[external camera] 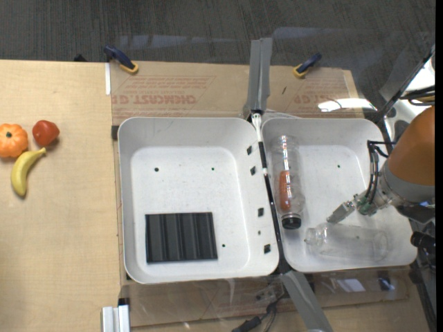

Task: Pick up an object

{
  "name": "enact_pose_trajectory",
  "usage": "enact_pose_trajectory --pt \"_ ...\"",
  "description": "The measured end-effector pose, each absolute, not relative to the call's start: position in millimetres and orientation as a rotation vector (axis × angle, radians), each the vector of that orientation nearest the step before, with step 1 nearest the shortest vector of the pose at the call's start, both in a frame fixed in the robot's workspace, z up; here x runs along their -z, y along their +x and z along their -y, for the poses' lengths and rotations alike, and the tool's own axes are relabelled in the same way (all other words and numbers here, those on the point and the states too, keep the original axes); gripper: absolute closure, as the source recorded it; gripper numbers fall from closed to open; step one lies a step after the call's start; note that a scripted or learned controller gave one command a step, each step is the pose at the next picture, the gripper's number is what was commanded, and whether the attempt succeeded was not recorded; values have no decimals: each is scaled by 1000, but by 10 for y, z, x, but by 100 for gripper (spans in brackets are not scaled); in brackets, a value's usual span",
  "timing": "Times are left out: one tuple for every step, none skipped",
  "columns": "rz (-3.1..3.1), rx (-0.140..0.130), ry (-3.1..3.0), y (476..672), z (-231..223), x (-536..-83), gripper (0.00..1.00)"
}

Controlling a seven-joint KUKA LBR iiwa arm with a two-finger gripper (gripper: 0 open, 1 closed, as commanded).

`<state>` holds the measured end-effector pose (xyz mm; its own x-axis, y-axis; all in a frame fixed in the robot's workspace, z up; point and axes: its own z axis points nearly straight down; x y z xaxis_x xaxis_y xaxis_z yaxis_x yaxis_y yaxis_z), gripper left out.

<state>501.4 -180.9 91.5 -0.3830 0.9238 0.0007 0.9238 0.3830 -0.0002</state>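
You see two bins (131,185) of smooth white plastic with a faint sheen. In the left one lies a matt black ribbed block (181,237). The right one holds a clear glossy plastic bottle (287,182) with a dark cap, and a second clear bottle (346,243), nearly see-through against the white. The surface (55,254) looks like pale matt wood. Brown cardboard (180,92) lies behind the bins, dull and printed. The fruit (28,151) at left looks glossy. The arm's orange band (419,151) is smooth.
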Motion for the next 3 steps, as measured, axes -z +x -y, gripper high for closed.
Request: enact_pose_trajectory --pt "2327 -2 -2112 5363 2230 -1606 0" --pt "2235 -2 -2207 4916 2226 -2054 0" --pt "2285 12 -2146 5126 2140 -917 0"
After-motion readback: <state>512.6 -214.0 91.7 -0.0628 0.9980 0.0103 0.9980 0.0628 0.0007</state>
